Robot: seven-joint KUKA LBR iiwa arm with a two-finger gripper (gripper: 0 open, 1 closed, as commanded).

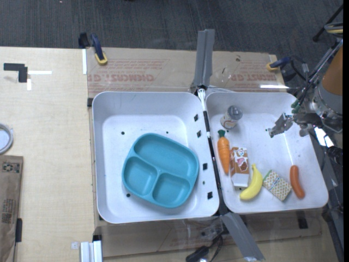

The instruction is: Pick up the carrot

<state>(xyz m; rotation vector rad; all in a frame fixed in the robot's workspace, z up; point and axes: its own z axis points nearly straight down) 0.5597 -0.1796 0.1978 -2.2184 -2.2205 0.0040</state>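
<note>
The orange carrot (223, 154) with a green top lies lengthwise along the left wall of the right bin (262, 107), its top pointing to the back. My gripper (276, 128) hangs at the end of the arm over the right half of that bin, well to the right of the carrot and slightly behind it. Nothing shows in the gripper. A small carton (240, 166) lies right beside the carrot on its right.
Near the right bin's front lie a banana (251, 184), a patterned packet (277, 185) and a red sausage (296, 181). A small grey and white object (233, 116) sits behind the carrot. The left bin (109, 119) holds a blue divided plate (160, 170).
</note>
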